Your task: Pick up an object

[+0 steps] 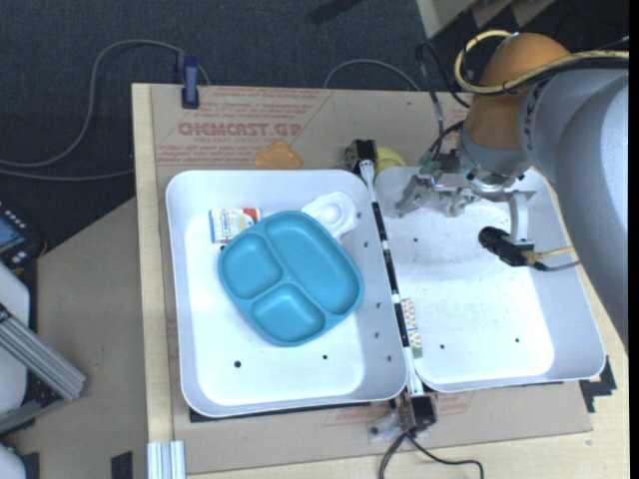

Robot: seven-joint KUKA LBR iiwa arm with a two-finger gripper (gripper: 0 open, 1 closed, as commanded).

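While the blue divided plate [290, 275] lies flat in the left bin [200, 367], resting partly over a small white cup [332, 212] and a little carton [232, 222], probably dropped there as pick targets, the tool [451, 194] hangs over the far corner of the right bin [499, 357]; I cannot tell how its jaws stand. Every candidate lies well apart from it, across the divider
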